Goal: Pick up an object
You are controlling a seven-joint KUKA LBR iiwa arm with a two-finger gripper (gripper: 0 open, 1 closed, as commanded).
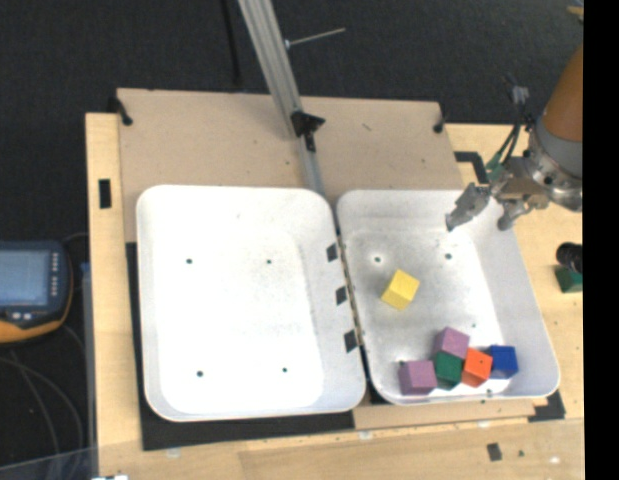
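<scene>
A yellow block (400, 289) lies alone near the middle of the right bin (514, 278). Several blocks crowd that bin's front right corner: two purple ones (417, 375) (452, 343), a green one (448, 368), an orange one (477, 365) and a blue one (502, 359). My gripper (485, 211) hangs above the far right corner of the right bin, well away from all the blocks. Its two grey fingers (465, 209) are spread apart with nothing between them.
The left bin (234, 298) sits beside the right one, joined by small black clips. A slanted metal pole (274, 63) rises behind the bins. A handheld pendant (24, 283) rests off the bench at the left.
</scene>
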